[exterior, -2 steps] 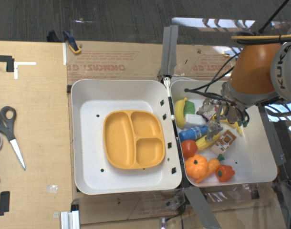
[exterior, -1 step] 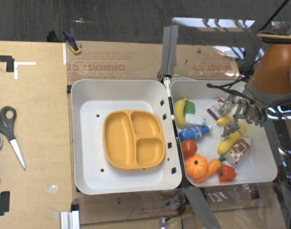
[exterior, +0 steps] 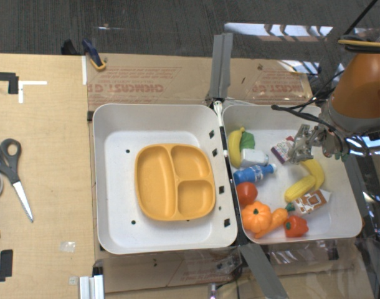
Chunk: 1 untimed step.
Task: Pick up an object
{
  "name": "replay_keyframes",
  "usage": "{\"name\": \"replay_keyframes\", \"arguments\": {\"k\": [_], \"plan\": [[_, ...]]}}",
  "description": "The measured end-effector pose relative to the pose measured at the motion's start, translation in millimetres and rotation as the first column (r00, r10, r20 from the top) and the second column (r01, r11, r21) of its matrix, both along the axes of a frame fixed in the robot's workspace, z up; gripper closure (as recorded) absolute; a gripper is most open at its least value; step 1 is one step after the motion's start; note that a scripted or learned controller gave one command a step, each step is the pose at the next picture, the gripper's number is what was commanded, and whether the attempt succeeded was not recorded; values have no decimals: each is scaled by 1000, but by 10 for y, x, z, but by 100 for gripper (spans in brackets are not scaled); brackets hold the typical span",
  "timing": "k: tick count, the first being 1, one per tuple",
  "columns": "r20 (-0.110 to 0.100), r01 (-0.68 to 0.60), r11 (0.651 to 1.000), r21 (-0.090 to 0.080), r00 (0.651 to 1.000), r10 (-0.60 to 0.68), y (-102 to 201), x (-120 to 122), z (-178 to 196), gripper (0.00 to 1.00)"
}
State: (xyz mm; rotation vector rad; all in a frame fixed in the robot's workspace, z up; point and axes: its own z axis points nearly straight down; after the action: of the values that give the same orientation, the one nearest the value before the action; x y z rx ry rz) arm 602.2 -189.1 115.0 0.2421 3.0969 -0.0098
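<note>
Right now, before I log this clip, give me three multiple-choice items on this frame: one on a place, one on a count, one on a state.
1. Where does the yellow divided plate lie?
A. In the left bin
B. In the right bin
C. On the bench beside the scissors

2. How many compartments does the plate have?
A. Two
B. Three
C. Four

3. Where is the gripper?
A. Over the left bin
B. Over the bare bench
C. Over the right bin, above the toy food

Answers:
1. A, since the plate sits mid-floor in the left bin.
2. B, since one long section and two smaller ones show.
3. C, since it hangs above the right bin near a banana.
</note>
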Motion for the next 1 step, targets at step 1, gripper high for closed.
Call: {"name": "replay_keyframes", "arguments": {"k": [1], "plan": [[0,0,1000,0,1000,0,2,0,0,0]]}}
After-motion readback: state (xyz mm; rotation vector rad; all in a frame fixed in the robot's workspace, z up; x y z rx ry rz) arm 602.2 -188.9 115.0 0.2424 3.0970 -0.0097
